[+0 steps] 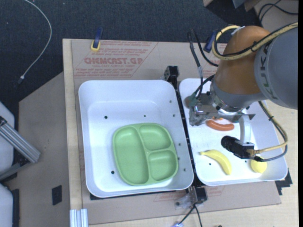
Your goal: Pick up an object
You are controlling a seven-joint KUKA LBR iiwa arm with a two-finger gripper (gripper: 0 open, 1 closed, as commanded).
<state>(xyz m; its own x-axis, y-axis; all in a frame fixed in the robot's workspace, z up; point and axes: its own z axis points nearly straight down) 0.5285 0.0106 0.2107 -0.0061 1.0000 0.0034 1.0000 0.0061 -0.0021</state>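
Over the right-hand bin (208,143), in your single overhead view, the grey-and-orange arm (246,65) reaches in from 3 o'clock. It hangs its gripper (201,113) low toward the bin's 10 o'clock corner, close to the wall shared with the left bin (94,108). From this angle you cannot tell whether the gripper is open or closed, or whether it has hold of anything.

At the gripper's 4 o'clock, just beside it, an orange-red sausage-shaped piece (220,125) lies flat on the bin floor. You cannot tell whether the two touch. Toward the bin's 6 o'clock a banana (218,161) lies on its side, well apart from the gripper. Near the 5 o'clock corner sits a small rounded yellow fruit (258,166), close to the bin's front rim.

In the left bin, a green divided tray (142,155) with three compartments lies flat toward that bin's 5 o'clock. Both bins rest side by side on a brown printed board (118,60).
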